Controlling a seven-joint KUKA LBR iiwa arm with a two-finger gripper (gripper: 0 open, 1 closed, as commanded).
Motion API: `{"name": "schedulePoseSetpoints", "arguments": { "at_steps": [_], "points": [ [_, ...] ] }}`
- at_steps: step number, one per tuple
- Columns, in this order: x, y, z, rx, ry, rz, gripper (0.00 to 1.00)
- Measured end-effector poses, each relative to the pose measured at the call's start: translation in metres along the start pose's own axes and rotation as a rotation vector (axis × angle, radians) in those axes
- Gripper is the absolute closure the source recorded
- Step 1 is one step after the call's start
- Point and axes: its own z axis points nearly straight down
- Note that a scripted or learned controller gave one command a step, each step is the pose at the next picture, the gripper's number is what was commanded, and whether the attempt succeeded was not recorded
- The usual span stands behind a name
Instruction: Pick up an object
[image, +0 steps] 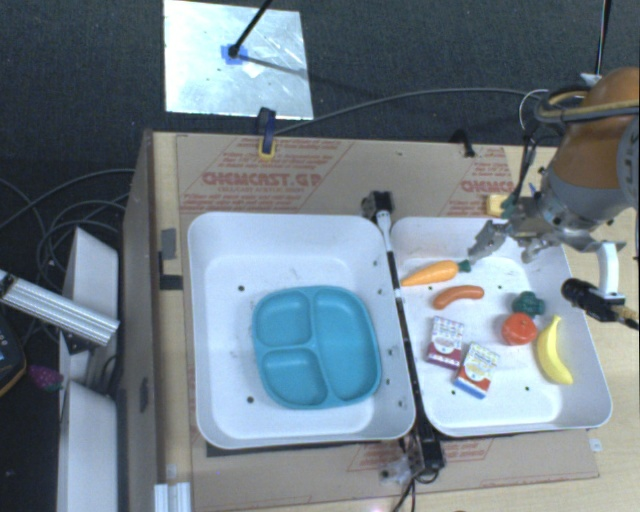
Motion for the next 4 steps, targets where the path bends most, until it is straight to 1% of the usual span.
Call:
{"name": "schedulePoseSetpoints", "arguments": {
  "at_steps": [1, 2, 3, 4],
  "points": [
    [0.039, 0.018, 0.083, 0.002, 0.001, -0.001, 0.0],
    [0.048, 0.014, 0.105, -0.012, 0.002, -0.001, 0.0],
    [0.039, -0.032, 0.112, 0.001, 0.0, 0.002, 0.0],
    [0.039, -0.032, 0.102, -0.001, 0.0, 0.001, 1.0]
  ]
}}
